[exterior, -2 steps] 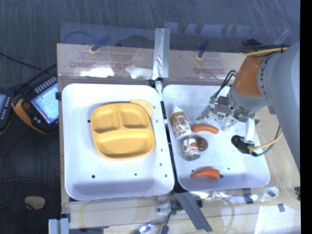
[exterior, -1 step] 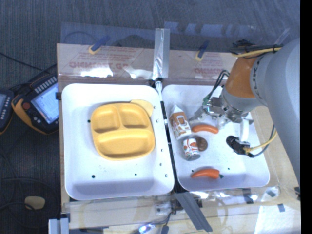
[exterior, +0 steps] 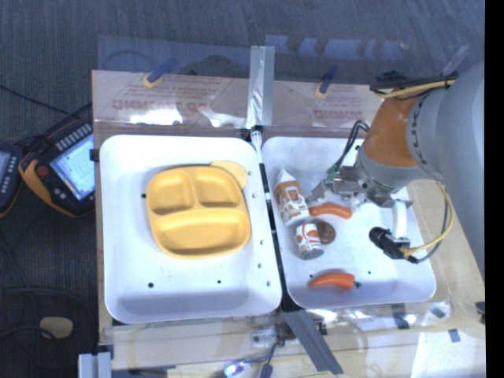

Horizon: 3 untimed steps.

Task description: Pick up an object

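Teach pendant (exterior: pixel 61 172) left of bench

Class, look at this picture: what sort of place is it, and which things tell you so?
Probably a robotics lab test bench: a grey arm over two white bins, a handheld controller on the carpet, and toy items like a yellow tray.

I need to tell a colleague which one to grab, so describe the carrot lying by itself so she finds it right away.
Look in the right bin, the one the arm reaches into. Along its near edge lies the carrot, orange with a small green tip, apart from everything else. The similar orange piece sits farther back, beside the gripper and the cans.
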Available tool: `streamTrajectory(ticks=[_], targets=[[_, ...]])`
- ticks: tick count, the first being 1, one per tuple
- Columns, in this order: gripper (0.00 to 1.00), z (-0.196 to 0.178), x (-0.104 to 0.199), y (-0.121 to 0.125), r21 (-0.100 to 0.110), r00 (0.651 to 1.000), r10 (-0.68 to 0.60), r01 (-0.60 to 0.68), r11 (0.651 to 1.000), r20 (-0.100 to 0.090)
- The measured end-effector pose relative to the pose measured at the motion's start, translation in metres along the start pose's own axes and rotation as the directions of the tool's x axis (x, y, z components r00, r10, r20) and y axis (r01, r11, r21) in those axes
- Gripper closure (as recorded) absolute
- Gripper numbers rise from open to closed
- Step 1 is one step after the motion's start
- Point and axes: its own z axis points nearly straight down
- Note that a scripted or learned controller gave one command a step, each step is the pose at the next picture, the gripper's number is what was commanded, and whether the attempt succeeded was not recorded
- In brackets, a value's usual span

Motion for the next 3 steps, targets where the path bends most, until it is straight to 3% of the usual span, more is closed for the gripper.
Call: streamTrajectory(ticks=[1, 2, 3], targets=[[1.0, -0.009, 0.002, 0.001, 0.0, 1.0, 0.0, 0.0, 1.0, -0.006], [0.0, -0.007, 0.002, 0.001, 0.002, 1.0, -0.001, 0.001, 1.0, -0.006], [0.0, -0.046, -0.08, -0.031, 0.016, 0.999, -0.033, 0.033, 0.999, -0.005]])
